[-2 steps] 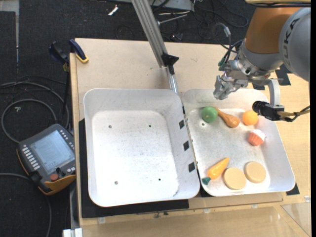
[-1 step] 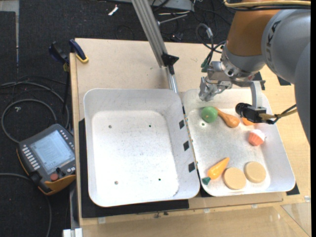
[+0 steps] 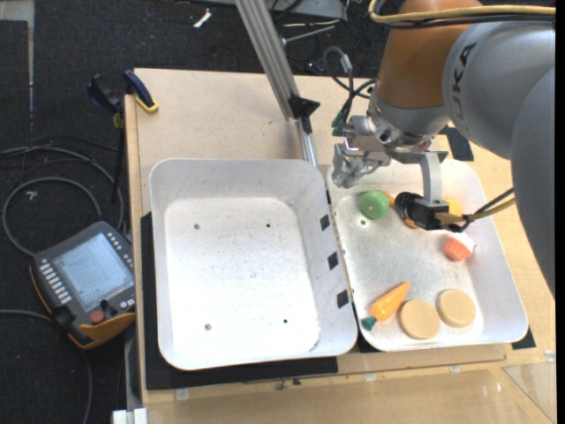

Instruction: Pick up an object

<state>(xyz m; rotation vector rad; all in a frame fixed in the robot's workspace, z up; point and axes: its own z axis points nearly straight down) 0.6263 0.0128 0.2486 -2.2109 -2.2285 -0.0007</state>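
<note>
My gripper (image 3: pixel 347 171) hangs over the back left corner of the right bin (image 3: pixel 496 283), just up and left of a green round fruit (image 3: pixel 374 204). It stands close to the fruit, and I see nothing held in it. An orange carrot with a green tip (image 3: pixel 388 300) lies near the bin's front left. To the right of the carrot sit two tan discs (image 3: pixel 420 319) (image 3: pixel 456 307), side by side. A small orange-pink piece (image 3: pixel 457 248) rests toward the right wall.
The left bin (image 3: pixel 238 254) sits beside the right one, and their rims meet along the middle. A slanted metal rail (image 3: pixel 274 60) runs down from the back to the bins' junction. A teach pendant (image 3: pixel 84 276) lies on the floor at the left.
</note>
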